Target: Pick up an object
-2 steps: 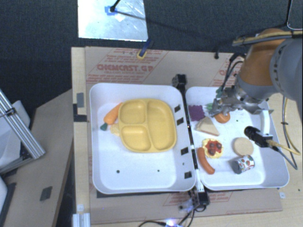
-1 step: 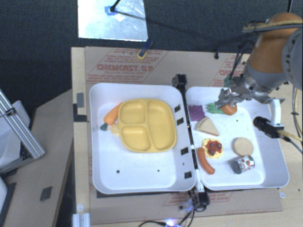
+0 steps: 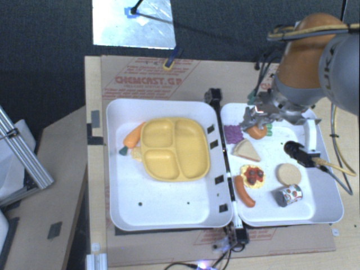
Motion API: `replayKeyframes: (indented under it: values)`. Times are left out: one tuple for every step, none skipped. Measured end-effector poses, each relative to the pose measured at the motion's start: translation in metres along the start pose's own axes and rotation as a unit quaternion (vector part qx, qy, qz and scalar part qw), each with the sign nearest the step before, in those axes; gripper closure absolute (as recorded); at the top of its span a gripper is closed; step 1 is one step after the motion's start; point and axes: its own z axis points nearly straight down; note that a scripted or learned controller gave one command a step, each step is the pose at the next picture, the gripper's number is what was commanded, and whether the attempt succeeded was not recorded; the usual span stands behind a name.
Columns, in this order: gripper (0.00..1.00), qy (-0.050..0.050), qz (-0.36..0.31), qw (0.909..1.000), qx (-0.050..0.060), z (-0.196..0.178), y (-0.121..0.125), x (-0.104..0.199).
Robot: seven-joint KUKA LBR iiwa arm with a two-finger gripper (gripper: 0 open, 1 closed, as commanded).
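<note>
The arm reaches in from the right, its wrist bent down over the far left part of the right bin. The tool sits low there, right at an orange toy; whether it is spread or pinching cannot be told. The toy's long axis cannot be told either. Beside it lie purple grapes and a sandwich wedge. The left bin holds a yellow tray and a carrot.
</note>
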Motion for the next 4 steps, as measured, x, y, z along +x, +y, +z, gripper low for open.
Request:
replayKeyframes:
  values:
    - [1.00, 0.000, 0.000, 1.0000, 0.000, 0.000, -0.017, 0.055]
    - [1.00, -0.001, 0.002, 1.0000, 0.001, 0.010, -0.019, 0.063]
    - [1.00, -0.001, 0.003, 1.0000, 0.000, 0.000, -0.017, 0.057]
    - [1.00, -0.001, 0.004, 1.0000, 0.001, 0.010, -0.024, 0.048]
